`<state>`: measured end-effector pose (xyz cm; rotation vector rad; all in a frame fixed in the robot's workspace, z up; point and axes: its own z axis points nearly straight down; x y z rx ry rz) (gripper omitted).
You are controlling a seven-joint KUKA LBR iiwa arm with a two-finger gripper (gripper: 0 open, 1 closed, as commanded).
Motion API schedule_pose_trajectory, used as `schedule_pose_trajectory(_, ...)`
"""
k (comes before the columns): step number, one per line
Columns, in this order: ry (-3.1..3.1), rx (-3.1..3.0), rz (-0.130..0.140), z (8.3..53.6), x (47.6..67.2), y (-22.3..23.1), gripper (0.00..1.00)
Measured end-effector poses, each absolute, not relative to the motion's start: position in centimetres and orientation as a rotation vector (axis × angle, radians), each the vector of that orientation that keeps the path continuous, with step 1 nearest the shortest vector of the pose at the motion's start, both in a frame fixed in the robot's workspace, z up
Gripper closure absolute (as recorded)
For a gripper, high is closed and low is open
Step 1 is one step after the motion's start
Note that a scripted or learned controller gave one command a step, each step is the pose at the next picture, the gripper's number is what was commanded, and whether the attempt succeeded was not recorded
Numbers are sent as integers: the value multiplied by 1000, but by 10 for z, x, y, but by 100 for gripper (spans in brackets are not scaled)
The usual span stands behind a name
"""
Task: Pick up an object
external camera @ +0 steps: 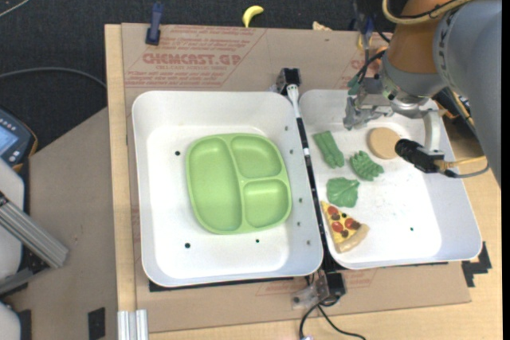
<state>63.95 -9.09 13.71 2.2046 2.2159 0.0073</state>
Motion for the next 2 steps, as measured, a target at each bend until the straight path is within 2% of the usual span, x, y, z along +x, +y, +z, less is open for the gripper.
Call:
schedule_pose_trajectory(1, 2223, 2230, -5, 186, 543, -84, 100)
schedule_pose_trajectory(2, 2220, 2223, 1, 195, 548, -84, 100)
